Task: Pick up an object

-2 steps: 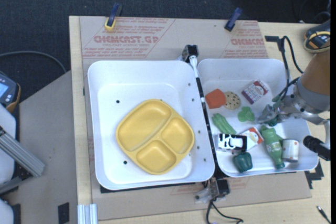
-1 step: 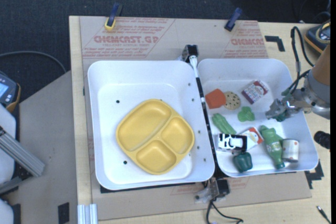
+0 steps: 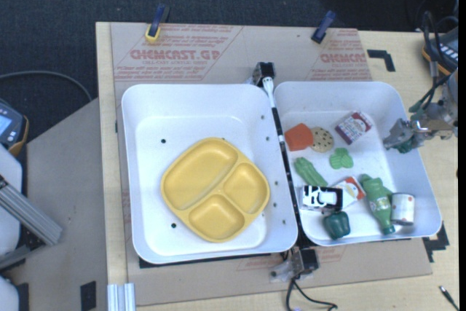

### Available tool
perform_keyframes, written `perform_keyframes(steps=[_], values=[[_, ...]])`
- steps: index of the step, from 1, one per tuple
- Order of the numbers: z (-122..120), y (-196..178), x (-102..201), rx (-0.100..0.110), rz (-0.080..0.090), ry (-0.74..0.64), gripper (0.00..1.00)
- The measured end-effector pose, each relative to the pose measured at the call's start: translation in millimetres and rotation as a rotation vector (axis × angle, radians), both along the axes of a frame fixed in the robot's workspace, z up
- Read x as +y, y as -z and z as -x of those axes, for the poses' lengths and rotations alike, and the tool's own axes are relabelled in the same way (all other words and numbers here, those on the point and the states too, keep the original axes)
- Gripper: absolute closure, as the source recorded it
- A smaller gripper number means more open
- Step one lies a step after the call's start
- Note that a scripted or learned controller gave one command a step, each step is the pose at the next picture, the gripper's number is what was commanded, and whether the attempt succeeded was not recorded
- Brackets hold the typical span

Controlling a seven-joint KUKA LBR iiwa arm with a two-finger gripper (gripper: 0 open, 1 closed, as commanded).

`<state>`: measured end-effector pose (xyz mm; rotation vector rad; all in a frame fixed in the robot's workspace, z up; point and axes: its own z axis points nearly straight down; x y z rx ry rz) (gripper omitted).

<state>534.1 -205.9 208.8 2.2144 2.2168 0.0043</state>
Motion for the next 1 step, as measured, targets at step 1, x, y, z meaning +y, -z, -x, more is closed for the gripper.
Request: perform_keyframes(steps=[1], values=[[-1.0, -17.2, -0.3, 0.003, -0.001, 0.0, 1.0]])
